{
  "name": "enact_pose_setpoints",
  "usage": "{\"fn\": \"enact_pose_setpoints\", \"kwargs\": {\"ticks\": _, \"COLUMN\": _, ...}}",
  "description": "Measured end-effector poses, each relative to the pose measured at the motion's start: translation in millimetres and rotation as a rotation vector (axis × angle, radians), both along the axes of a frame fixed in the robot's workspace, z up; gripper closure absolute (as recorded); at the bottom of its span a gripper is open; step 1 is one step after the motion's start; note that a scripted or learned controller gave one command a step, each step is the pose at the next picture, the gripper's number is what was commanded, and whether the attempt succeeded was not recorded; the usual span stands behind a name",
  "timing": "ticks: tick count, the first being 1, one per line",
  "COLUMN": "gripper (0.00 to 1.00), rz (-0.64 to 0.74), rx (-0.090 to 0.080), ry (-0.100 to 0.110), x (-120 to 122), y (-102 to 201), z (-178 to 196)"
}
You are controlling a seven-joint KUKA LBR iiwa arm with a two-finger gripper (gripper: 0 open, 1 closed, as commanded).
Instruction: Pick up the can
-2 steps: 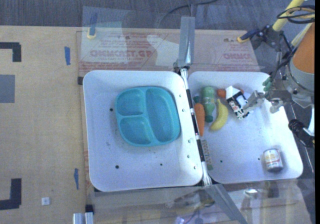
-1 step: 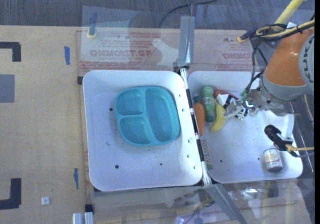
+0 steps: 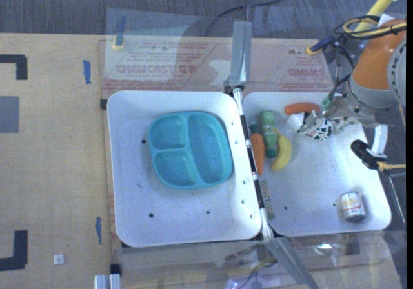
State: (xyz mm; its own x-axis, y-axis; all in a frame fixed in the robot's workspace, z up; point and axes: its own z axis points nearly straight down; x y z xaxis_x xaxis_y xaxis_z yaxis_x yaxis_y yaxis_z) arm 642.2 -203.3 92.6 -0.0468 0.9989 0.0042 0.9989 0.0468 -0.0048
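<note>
Can (image 3: 352, 206) in right bin (image 3: 316, 217) — blue plate (image 3: 191, 149) in left bin (image 3: 129, 171).

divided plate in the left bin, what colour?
Turquoise blue divided plate, clear in the camera view.

Small metal can with pale label (image 3: 352, 206), lying on its side near right bin's front right corner.

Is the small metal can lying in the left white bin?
No, the small metal can lies in the right white bin, near its lower right corner.
</note>
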Motion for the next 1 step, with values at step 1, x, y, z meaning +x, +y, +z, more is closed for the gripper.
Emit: {"fn": "enact_pose_setpoints", "kwargs": {"ticks": 1, "gripper": 1.0, "rz": 0.003, "rx": -0.002, "ry": 0.007, "x": -0.8, "y": 0.1, "z": 10.3}}
